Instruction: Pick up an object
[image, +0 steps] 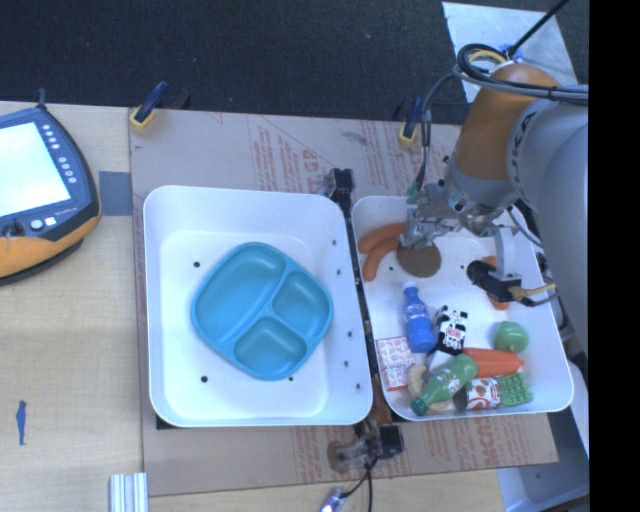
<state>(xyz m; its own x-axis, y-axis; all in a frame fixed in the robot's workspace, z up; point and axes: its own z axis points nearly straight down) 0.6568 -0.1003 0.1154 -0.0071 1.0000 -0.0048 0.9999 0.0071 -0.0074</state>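
**Brown round piece under the claw, nothing lifted yet**

Brown round piece (421, 261) lies in the upper left part of the right bin (556, 335), right of centre in the frame, and it looks like the likeliest target. The gripper (418, 232) hangs directly over it at the end of the grey and orange arm (500, 120), which comes in from the upper right. Whether the claw is wide, narrow or closed on anything I cannot tell; the wrist and its cables hide that part.

Just left of the brown piece, two orange sausages (376, 247) lie against the bin's left wall. Lower in the same bin sit a blue bottle (417, 318), a small black-and-white cow figure (453, 329), a green ball (510, 335), a carrot (492, 360) and a green bottle (445, 384) (a crowded corner, with several pieces touching).

The left bin (165, 300), at centre frame, holds a blue divided plate (262, 310).

By my judgement the approach is done and the grasp and lift remain: the brown piece appears to rest on the bin floor, and nothing is seen raised.
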